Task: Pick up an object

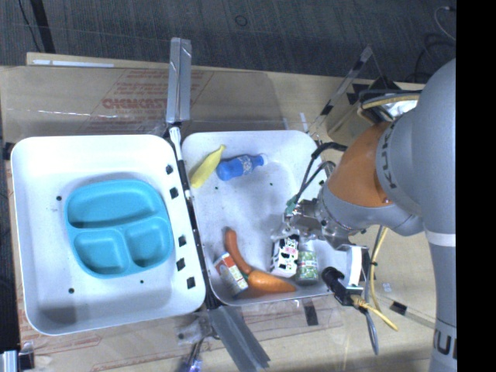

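Camera view: gripper (297, 248) low in right bin (256, 142), over cow-patterned object (287, 256); fingers' state possibly closed, unclear.

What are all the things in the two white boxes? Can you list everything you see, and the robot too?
left bin: one, white, left half of the bench
right bin: one, white, beside the left bin
divided tray: one, light blue, three compartments, lying in the left bin
banana: one, yellow, top left of the right bin
bottle: one, blue, lying on its side next to the banana
carrot: one, orange, bent, along the near edge of the right bin
small can: one, red and white, near corner of the right bin, against the carrot
cow-patterned toy: one, black and white, under the gripper
green packet: one, green, right of the toy
arm: one, grey with orange band, reaching in from the right
gripper: one, dark, low over the toy
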`<state>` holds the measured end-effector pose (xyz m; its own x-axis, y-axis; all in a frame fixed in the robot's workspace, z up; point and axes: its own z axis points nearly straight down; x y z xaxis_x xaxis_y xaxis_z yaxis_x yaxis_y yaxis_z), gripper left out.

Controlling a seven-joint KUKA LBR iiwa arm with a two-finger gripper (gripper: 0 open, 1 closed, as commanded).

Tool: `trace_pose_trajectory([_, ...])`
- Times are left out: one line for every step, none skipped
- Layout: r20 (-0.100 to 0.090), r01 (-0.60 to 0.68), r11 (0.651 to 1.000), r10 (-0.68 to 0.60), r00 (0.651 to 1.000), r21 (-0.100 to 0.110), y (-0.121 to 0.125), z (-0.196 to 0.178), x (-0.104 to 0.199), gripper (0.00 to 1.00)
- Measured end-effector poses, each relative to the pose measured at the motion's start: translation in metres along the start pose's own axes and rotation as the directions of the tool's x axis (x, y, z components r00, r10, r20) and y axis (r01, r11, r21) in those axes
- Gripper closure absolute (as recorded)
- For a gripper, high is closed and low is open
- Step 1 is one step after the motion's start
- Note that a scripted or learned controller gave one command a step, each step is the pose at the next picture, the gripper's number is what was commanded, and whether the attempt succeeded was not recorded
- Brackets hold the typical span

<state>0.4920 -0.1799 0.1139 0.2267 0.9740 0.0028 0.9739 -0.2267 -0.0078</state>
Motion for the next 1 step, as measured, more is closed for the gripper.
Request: trace_pose_trajectory([0.002, 0.088, 0.996, -0.088, 0.996, -0.005, 0.0254, -0.0894, 0.0474, 1.0])
